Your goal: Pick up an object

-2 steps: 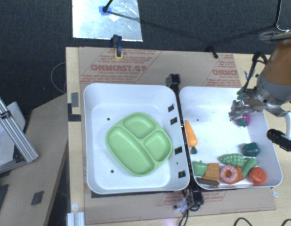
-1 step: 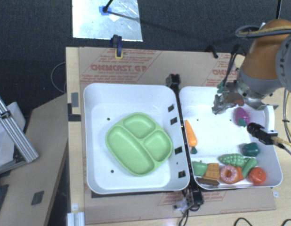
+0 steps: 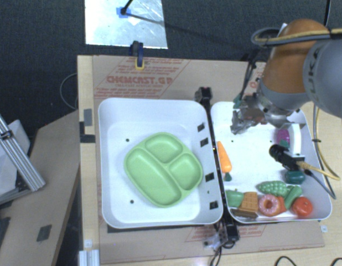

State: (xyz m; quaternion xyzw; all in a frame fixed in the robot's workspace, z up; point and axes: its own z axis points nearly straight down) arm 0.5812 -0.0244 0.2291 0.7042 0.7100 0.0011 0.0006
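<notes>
My gripper (image 3: 239, 125) hangs over the back left part of the right bin (image 3: 254, 154), above bare white floor, with nothing seen in it. An orange carrot (image 3: 223, 157) lies against that bin's left wall, a little in front of the gripper. Along the front edge sit a green piece (image 3: 234, 197), a tan waffle (image 3: 249, 203), a pink donut (image 3: 269, 204), a red tomato (image 3: 302, 205) and a bumpy green vegetable (image 3: 273, 188). A teal object (image 3: 294, 177) lies at the right side, and a purple item (image 3: 281, 135) shows partly behind the wrist.
The left bin (image 3: 113, 148) holds a green divided plate (image 3: 162, 169). A black divider with clips (image 3: 210, 148) runs between the bins. The grey arm with its orange band (image 3: 293, 54) covers the right bin's back right corner.
</notes>
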